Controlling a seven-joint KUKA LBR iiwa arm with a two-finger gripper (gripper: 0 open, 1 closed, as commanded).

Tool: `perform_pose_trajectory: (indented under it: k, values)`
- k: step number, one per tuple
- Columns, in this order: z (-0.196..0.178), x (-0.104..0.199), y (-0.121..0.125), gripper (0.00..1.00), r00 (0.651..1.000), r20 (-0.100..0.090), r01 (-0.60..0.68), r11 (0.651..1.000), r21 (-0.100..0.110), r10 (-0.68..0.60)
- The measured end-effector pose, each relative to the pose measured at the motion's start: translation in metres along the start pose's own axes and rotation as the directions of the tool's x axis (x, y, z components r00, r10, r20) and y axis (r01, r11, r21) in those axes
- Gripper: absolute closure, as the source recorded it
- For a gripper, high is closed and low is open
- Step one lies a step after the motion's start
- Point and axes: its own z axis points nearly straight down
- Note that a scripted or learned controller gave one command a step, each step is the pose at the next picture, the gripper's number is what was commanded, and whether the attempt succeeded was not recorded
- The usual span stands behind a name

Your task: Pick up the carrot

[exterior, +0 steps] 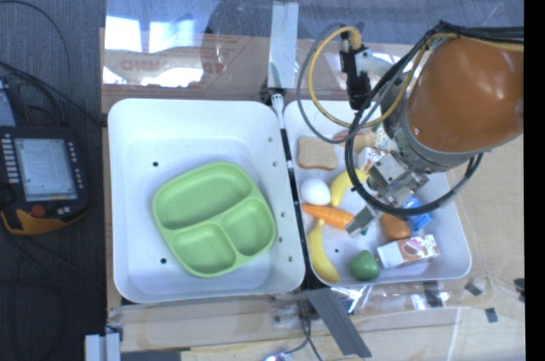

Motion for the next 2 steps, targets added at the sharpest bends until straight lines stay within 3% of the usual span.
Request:
perform_pose_trajectory:
  k: [1, 2]
  values:
    - [0.086, -0.017, -0.006, 0.0, 0.997, 0.002, -0.075, 0.997, -0.008, 0.075]
    - [0.176, 0.053, 0.009, 0.0, 0.949, -0.008, 0.315, 0.949, 0.001, -0.315]
